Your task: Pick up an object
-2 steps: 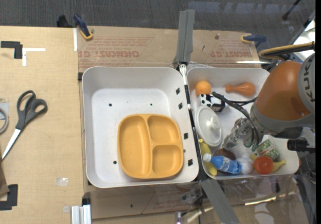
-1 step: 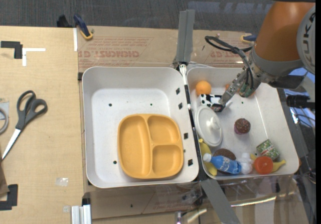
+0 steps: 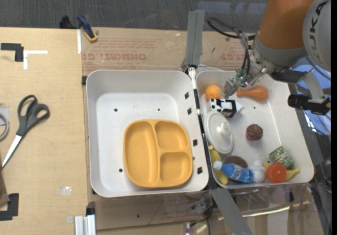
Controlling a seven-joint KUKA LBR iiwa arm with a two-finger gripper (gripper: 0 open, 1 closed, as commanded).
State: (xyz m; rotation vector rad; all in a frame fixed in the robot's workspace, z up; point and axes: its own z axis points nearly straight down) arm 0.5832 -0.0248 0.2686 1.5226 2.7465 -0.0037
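Above right bin: pincer beside orange ball.

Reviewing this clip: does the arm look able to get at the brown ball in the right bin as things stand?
Probably yes. The brown ball lies by itself on bare bin floor, with a gap to the white lid. The gripper hangs above the same bin, with nothing over the ball.
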